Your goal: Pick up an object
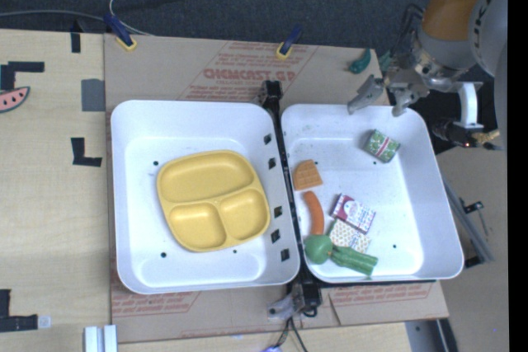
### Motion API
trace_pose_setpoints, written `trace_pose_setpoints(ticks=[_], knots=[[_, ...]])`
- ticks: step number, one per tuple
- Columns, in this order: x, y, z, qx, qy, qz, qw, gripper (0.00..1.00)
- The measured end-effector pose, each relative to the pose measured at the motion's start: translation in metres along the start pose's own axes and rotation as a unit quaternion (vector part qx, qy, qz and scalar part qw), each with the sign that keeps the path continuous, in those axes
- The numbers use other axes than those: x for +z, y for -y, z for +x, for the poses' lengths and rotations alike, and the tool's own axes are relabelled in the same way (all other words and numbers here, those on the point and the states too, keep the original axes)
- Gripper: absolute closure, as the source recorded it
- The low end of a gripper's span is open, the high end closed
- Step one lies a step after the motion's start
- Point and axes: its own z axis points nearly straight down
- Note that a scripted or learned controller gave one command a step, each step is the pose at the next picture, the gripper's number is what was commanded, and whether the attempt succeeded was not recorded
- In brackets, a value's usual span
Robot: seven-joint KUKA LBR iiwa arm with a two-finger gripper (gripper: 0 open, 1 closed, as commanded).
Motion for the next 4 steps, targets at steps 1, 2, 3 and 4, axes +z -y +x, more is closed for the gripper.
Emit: trace_pose_setpoints(ticks=[1,2,3,4], knots=[[0.124,-0.006,-0.019,0.0,0.001,-0.001,1.0,0.0],[0.139,0.097,0.044,0.0,0.0,-0.001,1.0,0.0],[0.129,0.096,0.043,0.001,0.002,-0.003,1.0,1.0],[0.129,0.096,0.043,0.001,0.001,-0.002,1.0,0.0]])
